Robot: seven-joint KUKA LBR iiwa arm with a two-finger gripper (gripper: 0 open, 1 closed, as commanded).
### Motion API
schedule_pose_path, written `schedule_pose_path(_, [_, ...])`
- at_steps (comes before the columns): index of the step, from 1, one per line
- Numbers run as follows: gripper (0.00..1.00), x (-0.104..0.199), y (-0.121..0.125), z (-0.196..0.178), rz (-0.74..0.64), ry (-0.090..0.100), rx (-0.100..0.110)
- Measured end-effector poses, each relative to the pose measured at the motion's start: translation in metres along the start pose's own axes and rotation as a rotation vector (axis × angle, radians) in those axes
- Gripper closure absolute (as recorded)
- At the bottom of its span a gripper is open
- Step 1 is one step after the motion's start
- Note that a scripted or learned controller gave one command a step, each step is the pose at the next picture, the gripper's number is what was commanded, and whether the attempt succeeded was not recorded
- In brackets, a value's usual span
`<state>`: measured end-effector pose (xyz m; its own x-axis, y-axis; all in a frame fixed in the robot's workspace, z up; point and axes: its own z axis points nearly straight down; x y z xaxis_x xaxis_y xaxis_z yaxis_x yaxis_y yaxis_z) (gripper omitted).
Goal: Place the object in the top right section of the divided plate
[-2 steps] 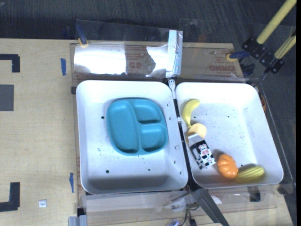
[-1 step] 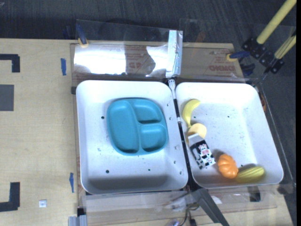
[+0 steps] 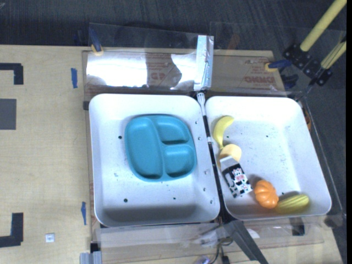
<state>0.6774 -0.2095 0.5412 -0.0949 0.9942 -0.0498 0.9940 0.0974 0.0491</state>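
Blue divided plate (image 3: 160, 146) found centred in left white bin (image 3: 104, 147). Found in right bin (image 3: 286, 136), along its left wall and front: yellow banana (image 3: 223, 128), cream piece (image 3: 230, 152), cow-patterned carton (image 3: 237, 181), orange pumpkin (image 3: 266, 194) touching yellow-green fruit (image 3: 292, 202). Cannot tell which is the task's object. Cannot tell gripper state.

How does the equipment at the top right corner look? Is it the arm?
Two slim yellow rods end in black clamp-like joints. They are neither grey nor orange-banded, so I cannot tell whether they belong to the arm.
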Motion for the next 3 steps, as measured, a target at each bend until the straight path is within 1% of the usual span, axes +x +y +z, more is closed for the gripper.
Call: schedule_pose_path(3, [1.0, 0.003, 0.005, -0.035, -0.009, -0.017, -0.016])
